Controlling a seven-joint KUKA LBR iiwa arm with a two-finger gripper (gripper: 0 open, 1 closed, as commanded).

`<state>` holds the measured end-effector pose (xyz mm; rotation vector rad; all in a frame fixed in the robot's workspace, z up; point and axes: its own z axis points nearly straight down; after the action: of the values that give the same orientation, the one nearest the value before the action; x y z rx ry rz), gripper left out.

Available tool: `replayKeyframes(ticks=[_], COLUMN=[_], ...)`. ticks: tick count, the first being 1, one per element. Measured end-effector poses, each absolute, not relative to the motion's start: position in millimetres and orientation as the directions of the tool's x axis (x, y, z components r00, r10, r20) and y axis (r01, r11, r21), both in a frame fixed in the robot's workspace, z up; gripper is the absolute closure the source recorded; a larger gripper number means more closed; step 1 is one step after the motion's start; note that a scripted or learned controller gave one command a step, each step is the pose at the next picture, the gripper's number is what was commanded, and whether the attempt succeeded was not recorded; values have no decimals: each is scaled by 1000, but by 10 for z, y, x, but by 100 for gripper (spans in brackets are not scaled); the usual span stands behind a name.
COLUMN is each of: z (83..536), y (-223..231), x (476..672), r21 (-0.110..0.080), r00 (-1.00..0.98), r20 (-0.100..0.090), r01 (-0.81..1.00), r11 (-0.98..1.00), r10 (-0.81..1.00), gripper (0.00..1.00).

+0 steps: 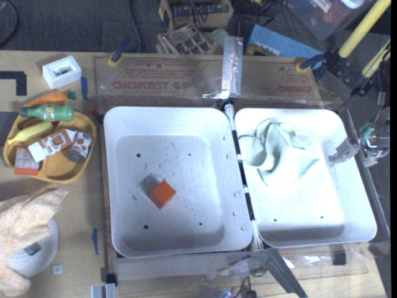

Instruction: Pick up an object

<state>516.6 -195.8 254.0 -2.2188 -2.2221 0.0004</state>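
**Ana:** Where are the things the arm could take?

**Ben:** An orange block (163, 194) lies in the left bin (115, 179), a bit left of its middle and well away from the walls. A pale green cloth (279, 151) lies crumpled in the upper part of the right bin (310, 213), with its left side near the wall between the two bins.

**Ana:** And the gripper (346, 152)?

**Ben:** A grey part stands at the right rim of the right bin, and this looks like the gripper. It is beside the cloth and does not touch it. Whether it is open or closed cannot be told from here, and nothing is seen held in it.

**Ana:** So which object is the better choice?

**Ben:** Probably the cloth, because it is near. The arm should come down on the highest fold, not on the flat edge, so that it closes on enough material. The block is firm but small and lies turned at an angle, so the gripper would need to turn to meet two flat sides and be centred above it before going down.
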Motion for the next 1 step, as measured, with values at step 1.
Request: replayKeyframes(ticks=[1], z=[2570], y=[-1250], x=[5510], r21=[3], r00=[21], r20=[-2], r01=[1000], r11=[-21], r10=[1000], gripper=[0])
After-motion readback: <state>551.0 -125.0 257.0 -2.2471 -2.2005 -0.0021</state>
